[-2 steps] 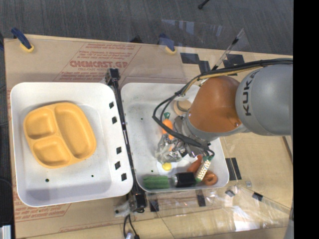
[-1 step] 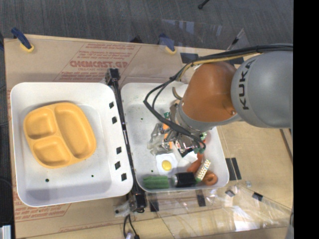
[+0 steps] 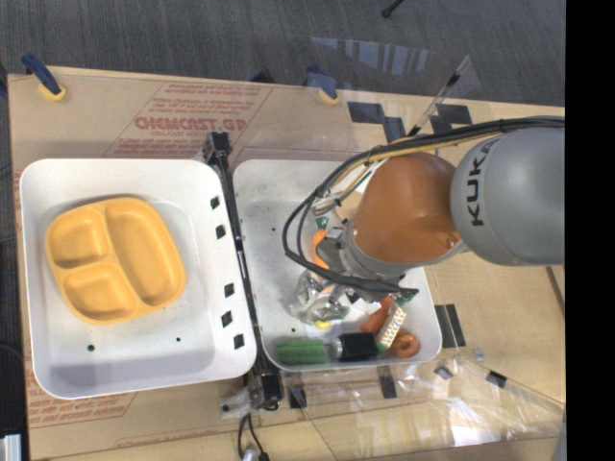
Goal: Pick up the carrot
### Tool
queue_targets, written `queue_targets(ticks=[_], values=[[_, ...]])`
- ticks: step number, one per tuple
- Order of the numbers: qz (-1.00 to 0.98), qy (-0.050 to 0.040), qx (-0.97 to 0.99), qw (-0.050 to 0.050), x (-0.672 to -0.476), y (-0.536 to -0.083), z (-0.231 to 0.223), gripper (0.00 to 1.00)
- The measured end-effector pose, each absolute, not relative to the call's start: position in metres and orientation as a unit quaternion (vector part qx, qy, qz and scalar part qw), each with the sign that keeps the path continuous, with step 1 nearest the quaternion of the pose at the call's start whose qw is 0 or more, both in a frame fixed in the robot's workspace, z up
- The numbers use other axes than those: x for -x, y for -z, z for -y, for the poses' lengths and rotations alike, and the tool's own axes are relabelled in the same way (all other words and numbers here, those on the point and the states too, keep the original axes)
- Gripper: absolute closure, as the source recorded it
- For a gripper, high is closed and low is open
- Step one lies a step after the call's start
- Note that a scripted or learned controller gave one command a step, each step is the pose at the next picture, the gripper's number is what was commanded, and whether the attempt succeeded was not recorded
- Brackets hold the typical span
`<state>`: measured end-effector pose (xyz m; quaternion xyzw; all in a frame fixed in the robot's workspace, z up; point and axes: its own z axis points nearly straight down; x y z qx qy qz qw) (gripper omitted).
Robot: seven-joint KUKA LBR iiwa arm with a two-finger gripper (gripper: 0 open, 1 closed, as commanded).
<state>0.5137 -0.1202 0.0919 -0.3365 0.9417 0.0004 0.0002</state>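
The carrot (image 3: 384, 312) looks like a short orange-red piece lying near the front of the right bin (image 3: 264, 209), partly tucked under the arm's wrist. My gripper (image 3: 320, 302) hangs low over the bin floor, just left of the carrot, with its shiny metal tip among the clutter. The orange band and grey body of the arm (image 3: 408, 209) cover the middle and right of that bin and hide what lies beneath them.
Along the right bin's front wall lie a green vegetable (image 3: 302, 351), a black block (image 3: 358, 347), a white perforated piece (image 3: 393, 326) and a brown ring-shaped item (image 3: 406, 344). A yellow divided plate (image 3: 113, 257) sits in the left bin (image 3: 125, 368).
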Motion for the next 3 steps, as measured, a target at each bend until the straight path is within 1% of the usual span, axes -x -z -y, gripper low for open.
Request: queue_targets(ticks=[1, 2, 3], values=[[-0.962, 0.0046, 0.273, 0.009, -0.514, -0.243, 0.089, 1.00], [-0.944, -0.0018, 0.329, -0.002, -0.519, -0.171, 0.092, 1.00], [-0.873, 0.0011, 0.489, 0.003, -0.526, -0.094, 0.138, 1.00]])
